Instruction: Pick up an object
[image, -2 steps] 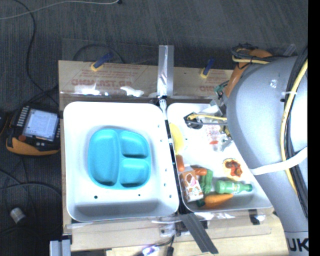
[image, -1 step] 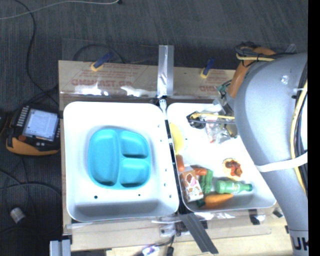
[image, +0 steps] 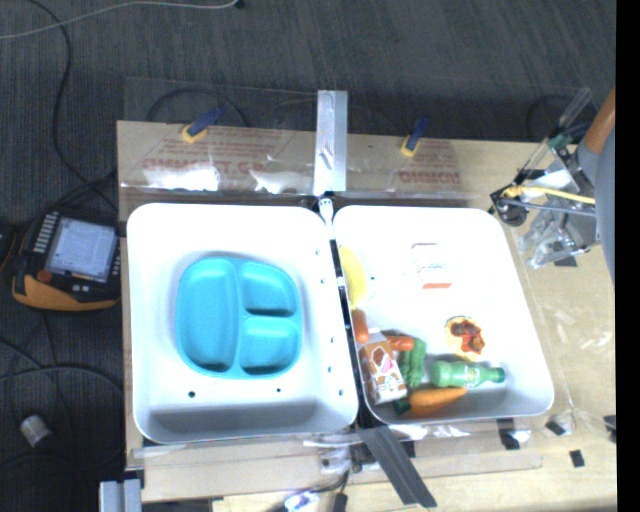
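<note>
Approach step, nothing lifted yet. Gripper (image: 545, 215) parked at the far right bench edge, outside the right bin (image: 520, 300); spread or pinched, cannot tell. Green bottle (image: 462, 375) down and left of it, in the bin's near corner beside a carrot (image: 436, 399) and small carton (image: 382, 370). Next: swing in over the pile, descend.
</note>
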